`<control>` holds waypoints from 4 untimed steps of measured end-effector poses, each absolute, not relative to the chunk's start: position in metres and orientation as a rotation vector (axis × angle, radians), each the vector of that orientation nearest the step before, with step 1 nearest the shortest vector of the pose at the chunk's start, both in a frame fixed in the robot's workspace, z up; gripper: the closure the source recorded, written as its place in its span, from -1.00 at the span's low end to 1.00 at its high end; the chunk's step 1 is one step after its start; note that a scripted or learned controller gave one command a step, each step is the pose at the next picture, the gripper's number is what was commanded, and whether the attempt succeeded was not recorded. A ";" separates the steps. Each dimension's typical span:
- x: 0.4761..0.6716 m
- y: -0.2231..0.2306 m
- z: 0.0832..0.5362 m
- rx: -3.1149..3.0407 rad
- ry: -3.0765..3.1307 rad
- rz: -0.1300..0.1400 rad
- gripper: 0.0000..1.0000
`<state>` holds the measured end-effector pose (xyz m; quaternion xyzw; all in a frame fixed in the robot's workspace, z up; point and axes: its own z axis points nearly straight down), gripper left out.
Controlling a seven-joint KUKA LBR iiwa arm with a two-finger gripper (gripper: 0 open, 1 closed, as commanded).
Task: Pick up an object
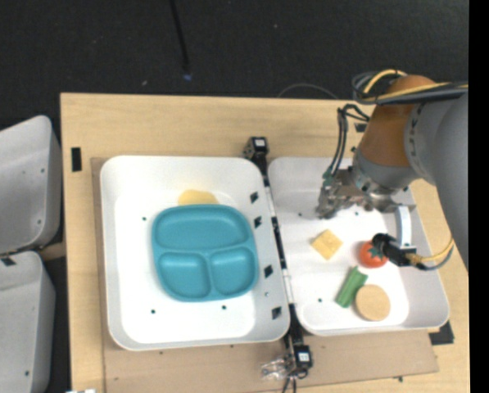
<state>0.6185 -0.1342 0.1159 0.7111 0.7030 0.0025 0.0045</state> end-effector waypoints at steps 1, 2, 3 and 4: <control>0.618 -0.139 0.160 2.232 2.204 0.004 1.00; 0.619 -0.137 0.225 2.215 2.218 0.007 1.00; 0.621 -0.138 0.279 2.214 2.219 0.006 1.00; 0.614 -0.082 0.264 2.216 2.227 -0.001 1.00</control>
